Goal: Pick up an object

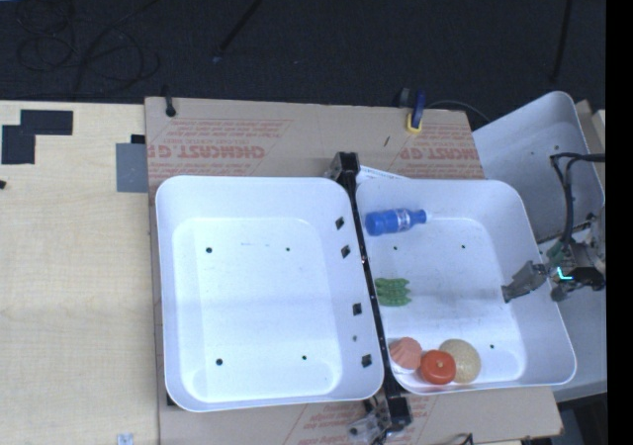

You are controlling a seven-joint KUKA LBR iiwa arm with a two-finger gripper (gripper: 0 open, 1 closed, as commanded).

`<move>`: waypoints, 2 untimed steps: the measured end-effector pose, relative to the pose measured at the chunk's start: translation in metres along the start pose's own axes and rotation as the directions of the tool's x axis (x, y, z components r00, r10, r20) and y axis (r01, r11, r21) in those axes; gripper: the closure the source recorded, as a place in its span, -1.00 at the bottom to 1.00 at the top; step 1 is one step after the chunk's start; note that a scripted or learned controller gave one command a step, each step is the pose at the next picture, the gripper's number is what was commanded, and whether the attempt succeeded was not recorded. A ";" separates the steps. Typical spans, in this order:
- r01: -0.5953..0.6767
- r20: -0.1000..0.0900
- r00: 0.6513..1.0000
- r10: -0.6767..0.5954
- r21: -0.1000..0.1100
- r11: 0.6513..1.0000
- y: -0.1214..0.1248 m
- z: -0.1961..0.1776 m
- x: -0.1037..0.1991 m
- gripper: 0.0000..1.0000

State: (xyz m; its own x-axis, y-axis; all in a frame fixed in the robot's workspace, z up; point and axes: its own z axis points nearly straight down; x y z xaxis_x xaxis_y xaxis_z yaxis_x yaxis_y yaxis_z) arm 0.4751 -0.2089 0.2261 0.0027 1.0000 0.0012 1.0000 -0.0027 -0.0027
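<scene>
The right bin (495, 201) holds a blue bottle (395, 221) lying on its side near the far left corner. A small green object (392, 291) rests by the bin's left wall. At the near left corner sit a pink round piece (405, 352), a red round piece (437, 367) and a beige round piece (462, 359), close together. My gripper (522, 286) is at the right bin's right rim, low and dark, well apart from all the objects. Nothing shows in its grasp.
The left bin (247, 201) lies beside the right one, with a black divider strip (361, 275) between them. Both stand on a cardboard sheet (297, 136). Cables and a white panel (539, 141) are at the far right.
</scene>
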 end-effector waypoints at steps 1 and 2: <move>0.000 0.000 1.000 0.000 0.001 1.000 0.000 -0.010 -0.001 1.00; -0.002 -0.001 1.000 0.002 0.002 1.000 0.000 -0.009 -0.001 -1.00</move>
State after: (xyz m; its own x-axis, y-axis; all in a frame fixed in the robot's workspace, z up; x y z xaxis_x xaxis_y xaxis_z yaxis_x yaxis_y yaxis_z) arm 0.4751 -0.2096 0.2355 0.0052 1.0000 0.0018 1.0000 -0.0051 -0.0044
